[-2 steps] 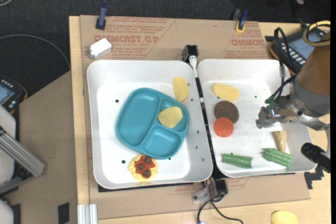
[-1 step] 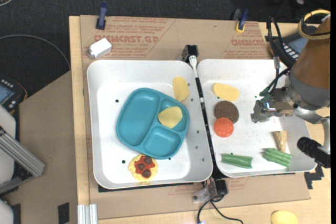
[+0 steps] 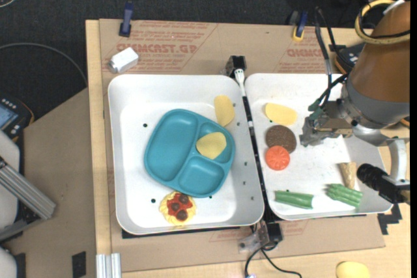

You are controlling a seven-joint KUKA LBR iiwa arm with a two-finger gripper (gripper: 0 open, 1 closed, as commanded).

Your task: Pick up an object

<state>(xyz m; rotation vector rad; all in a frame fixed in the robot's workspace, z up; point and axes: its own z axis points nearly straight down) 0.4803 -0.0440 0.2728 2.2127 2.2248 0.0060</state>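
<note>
Camera view: the arm [image 3: 381, 68] reaches in over the right bin [image 3: 326, 84], and its pincer [image 3: 311, 133] hangs low just right of the brown round patty [image 3: 281, 136], which I take as the landmark. Whether the pincer is spread or closed I cannot tell — the fingertips are dark and blur into the wrist — and nothing shows between them. Around the patty: a yellow slice [image 3: 281, 114] just above it, an orange-red tomato slice [image 3: 278, 157] touching or nearly touching its lower edge, a green bean pod [image 3: 293, 198] well below, a second green piece [image 3: 344, 194] below and to the right, and a tan wedge [image 3: 347, 172] to the right, beyond the pincer. Well left of the patty, in the left bin [image 3: 124, 140], sits a teal divided plate [image 3: 176, 153] with a yellow piece [image 3: 212, 144] in one compartment, another yellow piece [image 3: 224, 110] by its upper rim and a small pizza-like toy [image 3: 177, 206] below it. Judgement: the patty is the nearest candidate — probably light, stiff plastic play food, smooth, lying flat, so slippery and low. Best taken across its width at the rim, with the fingers close to the bin floor; the neighbouring tomato crowds one side.
</note>
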